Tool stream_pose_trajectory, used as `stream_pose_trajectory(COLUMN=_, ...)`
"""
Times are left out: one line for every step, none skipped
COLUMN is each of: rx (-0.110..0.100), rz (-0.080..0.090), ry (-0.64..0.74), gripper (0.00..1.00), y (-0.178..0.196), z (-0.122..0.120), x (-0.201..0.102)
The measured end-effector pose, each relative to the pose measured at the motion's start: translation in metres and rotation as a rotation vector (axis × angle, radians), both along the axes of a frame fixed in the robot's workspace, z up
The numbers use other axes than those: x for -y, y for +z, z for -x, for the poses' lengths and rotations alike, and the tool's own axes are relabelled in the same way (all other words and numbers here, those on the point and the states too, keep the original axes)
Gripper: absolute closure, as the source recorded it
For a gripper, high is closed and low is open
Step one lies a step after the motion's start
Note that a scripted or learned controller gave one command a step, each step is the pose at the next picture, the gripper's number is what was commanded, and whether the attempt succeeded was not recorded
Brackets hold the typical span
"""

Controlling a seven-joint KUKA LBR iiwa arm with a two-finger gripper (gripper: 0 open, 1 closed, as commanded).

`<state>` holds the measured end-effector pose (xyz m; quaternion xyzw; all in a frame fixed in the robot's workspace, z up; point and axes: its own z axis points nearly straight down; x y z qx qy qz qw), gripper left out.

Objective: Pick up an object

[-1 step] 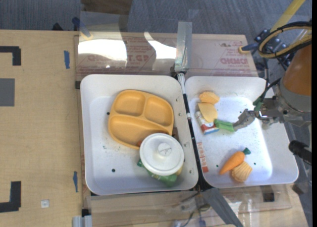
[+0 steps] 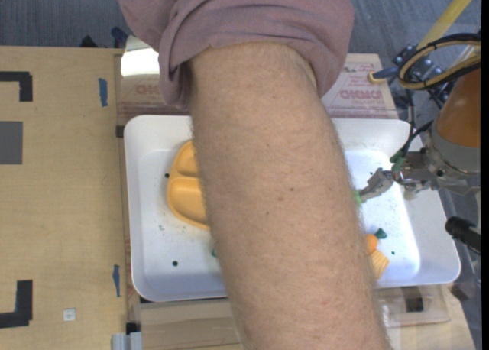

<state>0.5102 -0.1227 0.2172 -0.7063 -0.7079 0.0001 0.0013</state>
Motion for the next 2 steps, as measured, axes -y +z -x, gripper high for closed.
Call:
stream_pose_trajectory(rx=-0.001, rz=0.003, ry=-0.693, gripper=0.0, y=-0.032, z=-0.033, x=0.035)
stream_pose_trajectory(rx=0.007, rz=0.002, ry=-0.298, gripper=0.0, y=0.067, z=-0.077, x=0.005)
